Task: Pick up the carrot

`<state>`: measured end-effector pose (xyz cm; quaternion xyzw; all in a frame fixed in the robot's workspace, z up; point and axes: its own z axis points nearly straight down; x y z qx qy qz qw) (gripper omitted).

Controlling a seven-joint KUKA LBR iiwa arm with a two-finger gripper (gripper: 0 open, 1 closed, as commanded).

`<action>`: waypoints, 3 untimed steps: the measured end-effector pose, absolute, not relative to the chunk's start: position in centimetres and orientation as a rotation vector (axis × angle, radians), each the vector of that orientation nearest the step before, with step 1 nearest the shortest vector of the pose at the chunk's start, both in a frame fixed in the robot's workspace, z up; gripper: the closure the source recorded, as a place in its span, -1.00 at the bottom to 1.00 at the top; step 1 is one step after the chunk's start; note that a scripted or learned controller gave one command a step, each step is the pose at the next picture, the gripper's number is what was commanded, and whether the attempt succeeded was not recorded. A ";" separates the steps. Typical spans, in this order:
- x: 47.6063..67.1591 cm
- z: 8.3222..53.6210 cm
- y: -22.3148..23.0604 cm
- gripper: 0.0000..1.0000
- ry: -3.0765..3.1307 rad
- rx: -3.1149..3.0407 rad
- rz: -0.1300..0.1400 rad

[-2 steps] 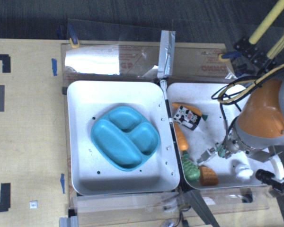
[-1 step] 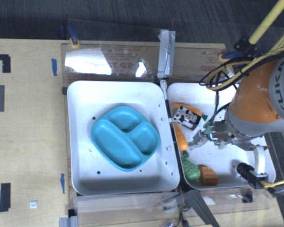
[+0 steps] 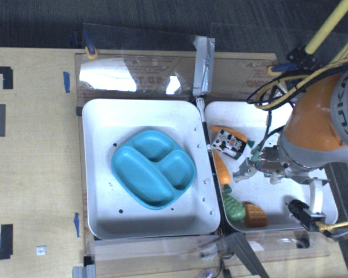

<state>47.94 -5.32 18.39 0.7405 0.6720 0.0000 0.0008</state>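
You will find the right bin [image 3: 261,112] the useful landmark here.

Nearest the camera, in that bin's lower left corner, a green leafy toy [image 3: 233,208] lies touching a ridged brown-orange toy [image 3: 256,214]; both sit against the near wall, probably where loose items settle, and neither is the target.

Just up the bin's left wall from the green toy lies the carrot [image 3: 221,168], a plain orange taper running along the wall. Hugging the wall leaves little room on that side, so I judge a pinch across its width awkward.

Beside the carrot, toward the bin's middle, the gripper [image 3: 243,171] hangs off the grey and orange arm [image 3: 313,126]. Its fingertips stand apart with nothing between them, poised close to the carrot but not around it; the pickup is not yet made.

Farther up, near the bin's upper left, a black-and-white printed card [image 3: 227,142] rests on another orange item [image 3: 235,134].

Beyond the bin's left wall, the left bin [image 3: 98,120] holds a blue divided plate [image 3: 153,168].
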 end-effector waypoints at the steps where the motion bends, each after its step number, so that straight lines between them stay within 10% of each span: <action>1: 48.8 8.7 -9.2 -1.00 2.075 2.353 0.007; 2: 52.2 18.4 -3.9 -1.00 1.701 2.642 -0.002; 3: 62.1 15.1 -10.0 -1.00 1.837 2.549 -0.006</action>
